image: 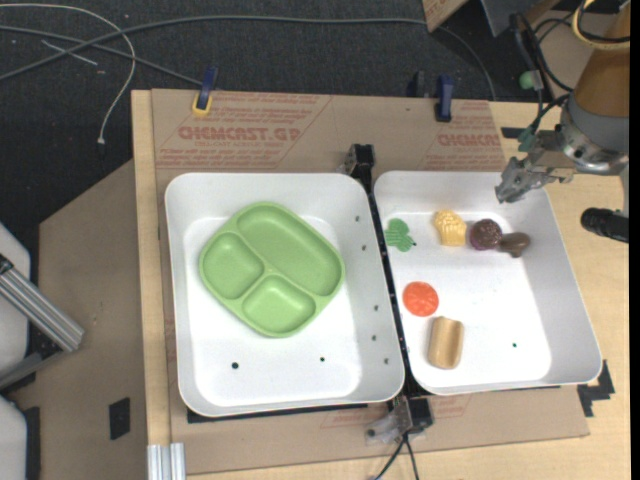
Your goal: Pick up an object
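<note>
The right bin (530, 353) holds several small toy foods. A green leafy piece (399, 235) lies at its left, a yellow corn-like piece (451, 228) beside it, and a dark purple-brown piece (493, 236) to the right of that. An orange round slice (421, 298) and a tan cylinder (445, 342) lie nearer the front. My gripper (513, 185) hangs over the bin's back right corner, above and right of the purple-brown piece, with nothing seen between its fingers.
The left bin (200, 368) holds a green divided plate (271, 267). A black clamp (359, 158) sits between the bins at the back. Blue clips (207, 88) hold the cardboard base. Cables run across the dark floor behind.
</note>
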